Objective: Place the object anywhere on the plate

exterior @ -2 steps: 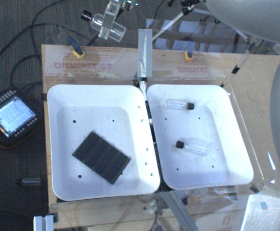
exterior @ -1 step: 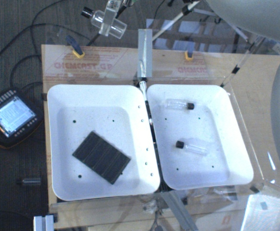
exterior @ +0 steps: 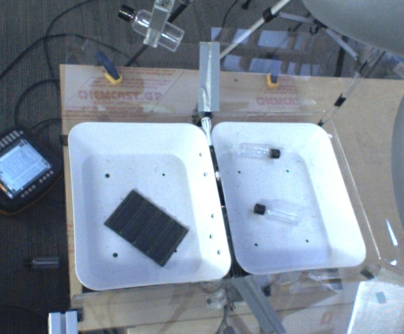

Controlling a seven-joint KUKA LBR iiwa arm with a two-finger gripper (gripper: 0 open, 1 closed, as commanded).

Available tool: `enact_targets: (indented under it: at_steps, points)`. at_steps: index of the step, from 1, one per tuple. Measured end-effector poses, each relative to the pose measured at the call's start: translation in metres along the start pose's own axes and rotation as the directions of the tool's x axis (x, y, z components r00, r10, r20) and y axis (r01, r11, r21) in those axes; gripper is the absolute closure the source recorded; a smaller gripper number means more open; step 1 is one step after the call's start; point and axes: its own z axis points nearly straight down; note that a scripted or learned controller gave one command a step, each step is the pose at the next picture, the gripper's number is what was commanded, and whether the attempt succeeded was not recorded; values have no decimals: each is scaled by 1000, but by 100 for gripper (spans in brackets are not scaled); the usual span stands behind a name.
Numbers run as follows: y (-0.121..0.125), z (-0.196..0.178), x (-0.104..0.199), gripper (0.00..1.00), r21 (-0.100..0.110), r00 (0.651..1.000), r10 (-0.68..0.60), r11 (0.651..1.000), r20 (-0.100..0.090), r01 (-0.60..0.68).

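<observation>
Two shallow white bins side by side: left bin (exterior: pixel 83 186), right bin (exterior: pixel 341 186). One dark ribbed rectangular plate (exterior: pixel 146 227), lying flat in the left bin. Two clear vials with black caps in the right bin: upper vial (exterior: pixel 259 150), lower vial (exterior: pixel 277 211). A third clear vial (exterior: pixel 157 30) beyond the bins at the top. Two yellow-and-blue clamps (exterior: pixel 108 68) (exterior: pixel 273 81) on the bench's far edge. One handheld control pendant (exterior: pixel 15 167) left of the bench.

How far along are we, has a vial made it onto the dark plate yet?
Nothing looks done: the dark plate in the left bin carries nothing. Both vials lie in the right bin. Nothing appears in hand; the arm sits at the top right. Picking and placing remain.
</observation>
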Motion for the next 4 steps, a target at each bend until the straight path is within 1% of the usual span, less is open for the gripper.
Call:
enact_targets:
  at_steps: [4]
  points:
    - [4,-36,-4,100,-2,1000,4,1000,11,-4]
